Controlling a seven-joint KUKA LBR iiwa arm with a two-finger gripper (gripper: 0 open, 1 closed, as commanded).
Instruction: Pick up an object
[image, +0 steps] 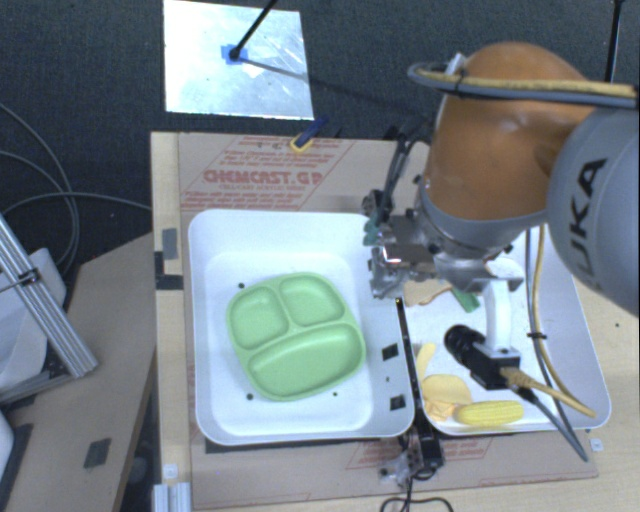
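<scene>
Two white bins sitting mid-frame; gripper (392, 262) is hovering over the divider, grip state unclear. Corn cob (489, 412) is lying lower right in the right bin (585, 345), long axis left-right, below-right of gripper.

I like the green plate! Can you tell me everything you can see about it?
The green plate is a light green tray that looks like plastic, with rounded corners and three sections: two small ones at the far side and one long one at the near side. It lies flat and slightly turned in the left white bin, resting on the bin's floor. Nothing sits in its sections, and the arm is not touching it.
</scene>
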